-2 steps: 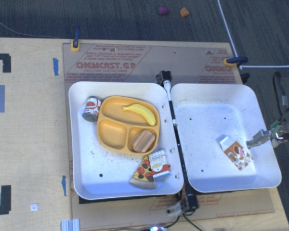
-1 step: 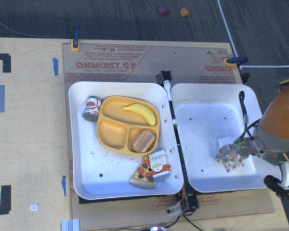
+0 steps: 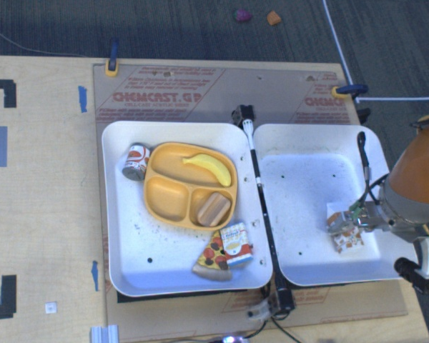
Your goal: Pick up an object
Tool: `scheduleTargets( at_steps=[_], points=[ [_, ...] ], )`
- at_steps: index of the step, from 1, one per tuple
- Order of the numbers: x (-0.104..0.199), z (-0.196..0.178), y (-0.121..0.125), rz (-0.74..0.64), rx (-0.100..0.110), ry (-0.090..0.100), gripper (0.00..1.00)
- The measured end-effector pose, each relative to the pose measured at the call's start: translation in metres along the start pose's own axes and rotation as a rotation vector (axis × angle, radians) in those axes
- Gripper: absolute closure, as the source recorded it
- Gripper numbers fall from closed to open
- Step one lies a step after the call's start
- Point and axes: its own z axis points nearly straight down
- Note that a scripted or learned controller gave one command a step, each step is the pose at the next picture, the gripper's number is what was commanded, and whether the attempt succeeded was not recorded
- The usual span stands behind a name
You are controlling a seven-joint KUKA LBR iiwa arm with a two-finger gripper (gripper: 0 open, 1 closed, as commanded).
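Observation:
My gripper (image 3: pixel 341 224) is low over the right bin (image 3: pixel 300 191), near its right wall, with the arm reaching in from the right. A small flat patterned item (image 3: pixel 349 241) lies on the bin floor just below and to the right of the gripper, partly covered by it. I cannot tell whether it touches the gripper. In the left bin (image 3: pixel 121 249) a yellow divided plate (image 3: pixel 164 195) holds a banana (image 3: pixel 209 167) and a brown bun-like item (image 3: pixel 214 209). A can (image 3: pixel 135 161) lies at the plate's left. A pizza slice (image 3: pixel 213 261) and a small carton (image 3: pixel 234 240) lie below the plate.
A black divider with cabling (image 3: pixel 256 184) runs between the two bins. A black cable (image 3: pixel 362 156) lies along the right bin's right wall. Clamps (image 3: pixel 113 61) (image 3: pixel 349 90) hold the cardboard sheet (image 3: pixel 222 91) under the bins.

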Motion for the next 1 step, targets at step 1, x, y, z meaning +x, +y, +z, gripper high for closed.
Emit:
scheduleTargets(
  at_steps=[1],
  points=[
    [0.1106,-0.0815,-0.0001,-0.003,0.005,0.004,1.0]
  ],
)
